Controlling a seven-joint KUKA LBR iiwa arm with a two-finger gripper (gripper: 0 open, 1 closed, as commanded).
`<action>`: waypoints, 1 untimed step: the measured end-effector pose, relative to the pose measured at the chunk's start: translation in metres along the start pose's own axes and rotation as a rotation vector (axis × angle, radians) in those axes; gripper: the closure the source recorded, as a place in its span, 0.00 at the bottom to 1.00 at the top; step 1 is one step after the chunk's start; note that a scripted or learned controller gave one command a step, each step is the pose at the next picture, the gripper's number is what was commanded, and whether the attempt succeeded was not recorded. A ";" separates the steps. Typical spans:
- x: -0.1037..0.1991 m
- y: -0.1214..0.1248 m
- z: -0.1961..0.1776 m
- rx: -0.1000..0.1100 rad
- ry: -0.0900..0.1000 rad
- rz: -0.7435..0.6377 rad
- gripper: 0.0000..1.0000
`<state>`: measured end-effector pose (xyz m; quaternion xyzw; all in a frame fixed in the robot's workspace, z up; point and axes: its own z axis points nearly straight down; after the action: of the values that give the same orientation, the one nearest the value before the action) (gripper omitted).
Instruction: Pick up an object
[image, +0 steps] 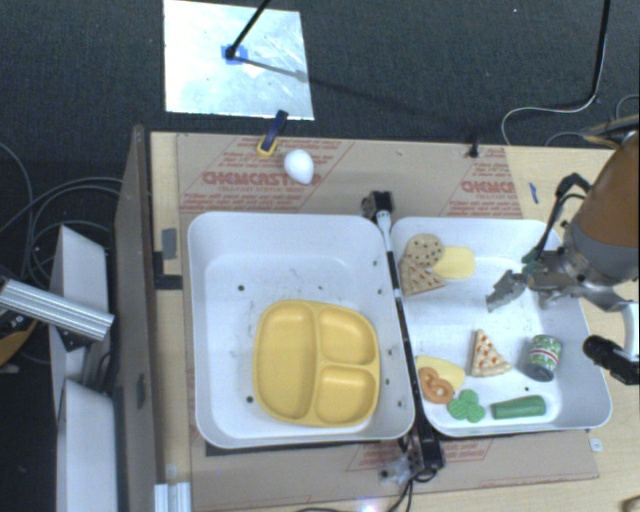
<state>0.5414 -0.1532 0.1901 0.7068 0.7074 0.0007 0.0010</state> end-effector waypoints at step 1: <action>-0.006 -0.008 0.087 0.009 0.002 0.001 0.00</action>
<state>0.5335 -0.1595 0.1036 0.7072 0.7070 -0.0018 -0.0028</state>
